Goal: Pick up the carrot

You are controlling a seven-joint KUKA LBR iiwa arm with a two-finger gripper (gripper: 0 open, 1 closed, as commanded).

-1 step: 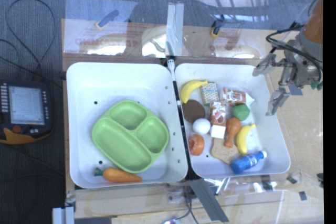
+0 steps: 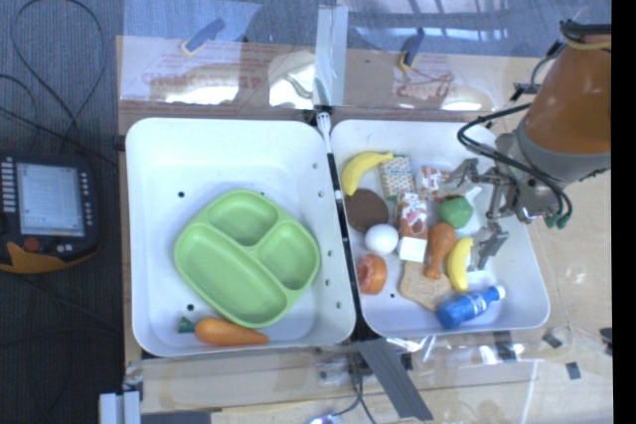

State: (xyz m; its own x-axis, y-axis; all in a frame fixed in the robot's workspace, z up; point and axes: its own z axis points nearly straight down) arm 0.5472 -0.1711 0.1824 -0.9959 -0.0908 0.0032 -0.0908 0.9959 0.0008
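Carrot lies in the left bin, lower left of frame, flat along the bin's near wall, leafy end toward frame-left. It sits just beside the lower edge of the green divided plate, maybe touching the rim; can't tell.

Arm w/ orange band at right of frame, wrist over the right bin. Gripper hangs over that bin's right half, near the small green item and a short banana. Fingers point into the clutter; jaws look apart, nothing between them.

Right bin is crowded: larger banana, brown round piece, white egg, drumstick, blue bottle, others not ID'd.

Step in hand, my read: pre-approach. Gripper is in the wrong bin, well apart from target; no grasp begun.

Next move calls for: lift clear of the clutter, cross the centre divider toward frame-left, come down at lower left. Jaws should straddle the carrot across its short axis, i.e. opening turned crosswise to its length. Tight spot: plate rim on one side, bin wall on the other, so finger clearance prob. marginal.
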